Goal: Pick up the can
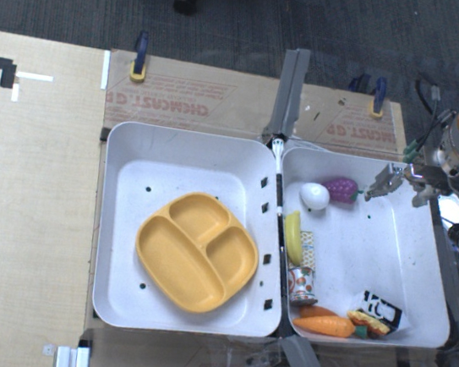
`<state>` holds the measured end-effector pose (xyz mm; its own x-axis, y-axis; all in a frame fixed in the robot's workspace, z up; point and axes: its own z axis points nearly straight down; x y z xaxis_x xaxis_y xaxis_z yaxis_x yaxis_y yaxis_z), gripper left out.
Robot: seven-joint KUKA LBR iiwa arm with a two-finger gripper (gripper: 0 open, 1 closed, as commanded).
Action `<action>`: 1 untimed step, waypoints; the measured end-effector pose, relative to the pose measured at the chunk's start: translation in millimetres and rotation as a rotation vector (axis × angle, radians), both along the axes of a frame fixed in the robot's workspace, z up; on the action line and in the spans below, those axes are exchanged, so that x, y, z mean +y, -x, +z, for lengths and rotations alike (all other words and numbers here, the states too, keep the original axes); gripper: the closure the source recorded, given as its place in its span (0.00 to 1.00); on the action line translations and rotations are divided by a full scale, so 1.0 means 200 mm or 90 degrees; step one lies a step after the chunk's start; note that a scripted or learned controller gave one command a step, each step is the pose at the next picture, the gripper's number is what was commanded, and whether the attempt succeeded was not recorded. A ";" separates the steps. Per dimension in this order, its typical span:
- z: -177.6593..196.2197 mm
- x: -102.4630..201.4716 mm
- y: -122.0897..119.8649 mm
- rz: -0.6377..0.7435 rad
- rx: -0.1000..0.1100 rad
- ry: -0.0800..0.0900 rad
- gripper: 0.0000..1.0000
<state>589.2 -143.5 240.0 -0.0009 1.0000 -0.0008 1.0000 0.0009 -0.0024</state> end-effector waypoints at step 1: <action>-0.21 -0.03 -0.09 0.069 0.000 0.000 0.00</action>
